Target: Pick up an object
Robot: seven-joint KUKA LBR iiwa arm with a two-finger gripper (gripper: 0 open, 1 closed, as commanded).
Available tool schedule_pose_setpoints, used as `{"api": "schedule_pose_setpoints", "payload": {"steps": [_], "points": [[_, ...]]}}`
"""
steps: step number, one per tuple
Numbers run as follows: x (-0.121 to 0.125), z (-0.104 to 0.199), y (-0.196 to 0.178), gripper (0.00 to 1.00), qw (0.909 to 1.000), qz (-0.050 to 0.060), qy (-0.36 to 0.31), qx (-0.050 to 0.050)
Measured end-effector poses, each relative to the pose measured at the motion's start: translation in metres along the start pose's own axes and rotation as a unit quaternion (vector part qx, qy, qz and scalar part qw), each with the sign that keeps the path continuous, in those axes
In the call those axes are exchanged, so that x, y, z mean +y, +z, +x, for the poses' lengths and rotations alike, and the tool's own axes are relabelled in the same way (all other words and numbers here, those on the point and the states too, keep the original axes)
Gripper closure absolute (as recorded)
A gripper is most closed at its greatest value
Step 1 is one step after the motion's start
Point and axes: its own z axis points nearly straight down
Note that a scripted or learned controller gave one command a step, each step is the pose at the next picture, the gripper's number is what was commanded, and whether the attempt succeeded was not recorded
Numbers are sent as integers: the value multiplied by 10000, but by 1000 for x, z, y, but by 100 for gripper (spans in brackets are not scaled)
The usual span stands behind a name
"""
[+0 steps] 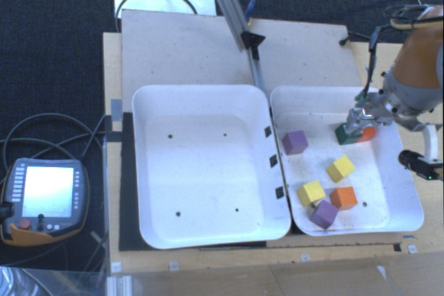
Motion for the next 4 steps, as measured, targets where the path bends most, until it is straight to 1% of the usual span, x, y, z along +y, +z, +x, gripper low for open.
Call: {"api": "schedule_pose_setpoints", "payload": {"steps": [1,2,3,4], "points": [[2,-1,-55,100,10000,-5,-4,1],[-2,50,-44,100,10000,35,-26,21],[-19,103,-46,100,10000,37,-30,22],[-17,152,-41,100,10000,32,-32,25]]}}
